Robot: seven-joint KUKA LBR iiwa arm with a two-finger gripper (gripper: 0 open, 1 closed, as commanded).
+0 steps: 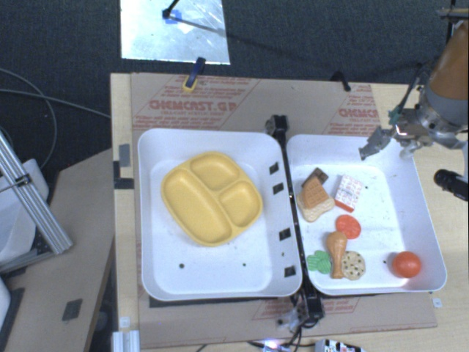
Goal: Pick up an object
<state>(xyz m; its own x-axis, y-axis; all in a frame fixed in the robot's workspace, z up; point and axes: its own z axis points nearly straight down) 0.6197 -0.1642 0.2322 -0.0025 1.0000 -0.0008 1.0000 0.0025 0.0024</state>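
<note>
**Arm over the right bin's upper corner, food toys untouched below**

Camera view. Two white bins sit side by side on a cardboard sheet (242, 97) printed with red lettering. The left bin (157, 270) carries a yellow divided plate (211, 197), tilted a little, near its middle.

The right bin (418, 218) holds the loose food toys, clustered from its centre toward 6 o'clock:
- bread slice (316, 196) with a dark brown piece at its top, toward 9 o'clock of the bin
- red-and-white packet (349, 193), just beside the bread at its 3 o'clock
- tomato slice (348, 226), at 6 o'clock of the packet
- chicken drumstick (337, 252), upright on the page, touching the tomato slice's lower edge
- green leafy piece (318, 262), at 9 o'clock of the drumstick, touching it
- cookie (353, 265), at the drumstick's 4 o'clock, touching it
- orange ball (405, 264), well apart from the rest, toward the bin's 5 o'clock corner

The arm comes in from 3 o'clock. Its gripper (388, 141) hangs over the bin's 1 o'clock corner, above the rim, well apart from every toy. One grey finger (372, 145) points toward 8 o'clock. How far the fingers stand apart cannot be told; nothing shows between them.
</note>
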